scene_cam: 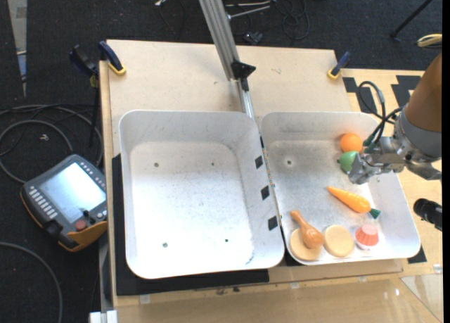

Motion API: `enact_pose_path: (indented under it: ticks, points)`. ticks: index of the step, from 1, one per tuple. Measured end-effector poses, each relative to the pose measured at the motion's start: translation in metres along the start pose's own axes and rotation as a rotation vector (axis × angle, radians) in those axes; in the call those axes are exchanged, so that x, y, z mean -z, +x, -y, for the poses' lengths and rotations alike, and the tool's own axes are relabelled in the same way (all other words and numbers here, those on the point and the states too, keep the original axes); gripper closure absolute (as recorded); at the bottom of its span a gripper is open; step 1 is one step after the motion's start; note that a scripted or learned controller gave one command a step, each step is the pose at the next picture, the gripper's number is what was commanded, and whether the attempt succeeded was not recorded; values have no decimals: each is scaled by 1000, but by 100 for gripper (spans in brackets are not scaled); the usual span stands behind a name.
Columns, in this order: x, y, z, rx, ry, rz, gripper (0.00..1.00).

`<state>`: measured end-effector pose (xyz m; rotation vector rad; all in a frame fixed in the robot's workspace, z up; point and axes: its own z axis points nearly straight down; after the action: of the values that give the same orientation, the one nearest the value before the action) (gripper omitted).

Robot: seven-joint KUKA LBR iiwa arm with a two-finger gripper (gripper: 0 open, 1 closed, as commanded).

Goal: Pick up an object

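The right bin holds several toy foods. An orange ball lies near its far right side with a green piece just below it. A carrot lies in the middle right. Along the front wall sit a tan drumstick-like piece, a pale round piece and a pink-and-white piece. My gripper reaches in from the right and hangs low right beside the green piece, above the carrot.
The left bin lies beside the right one, sharing a middle wall with black clips. A metal pole slants over the bench's back. A teach pendant rests on the floor at left.
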<state>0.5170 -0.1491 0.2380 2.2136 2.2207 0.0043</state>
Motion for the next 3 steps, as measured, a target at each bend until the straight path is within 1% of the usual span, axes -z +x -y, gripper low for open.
enact_pose_path:
  ticks: [1,3]
  points:
    - [6,58,-21,5,4,-4,100]
    - [-16,160,-64,5,5,-4,100]
